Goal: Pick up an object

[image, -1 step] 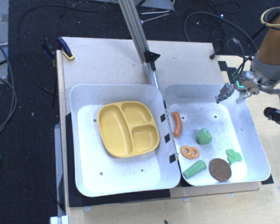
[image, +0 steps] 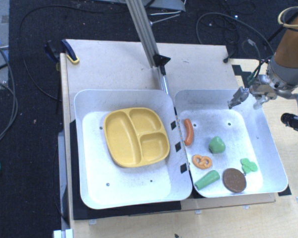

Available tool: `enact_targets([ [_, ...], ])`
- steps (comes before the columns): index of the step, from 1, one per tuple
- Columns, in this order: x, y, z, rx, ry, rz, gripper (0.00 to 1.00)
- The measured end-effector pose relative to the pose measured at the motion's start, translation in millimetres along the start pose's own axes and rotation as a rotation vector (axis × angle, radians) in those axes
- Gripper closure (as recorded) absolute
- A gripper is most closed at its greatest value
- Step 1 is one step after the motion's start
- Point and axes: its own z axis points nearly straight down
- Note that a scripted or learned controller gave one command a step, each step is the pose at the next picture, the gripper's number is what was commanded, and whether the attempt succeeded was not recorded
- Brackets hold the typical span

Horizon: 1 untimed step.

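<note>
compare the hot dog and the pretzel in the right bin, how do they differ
The hot dog is a long, straight, reddish-orange piece; the pretzel is a small, looped, lighter orange twist. The hot dog lies by the bin's left wall, higher in the view; the pretzel sits lower. Both lie flat, untouched.

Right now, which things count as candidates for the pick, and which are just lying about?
For the job: hot dog, pretzel, green pepper, green pickle, brown cookie, small green piece, tool.

Lying about: yellow tray, clamp, metal pole.
</note>
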Motion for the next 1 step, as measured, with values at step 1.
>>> enact_targets([
  [1, 1.7, 3.9, 63.1, 0.005, 0.001, -0.002, 0.00],
])
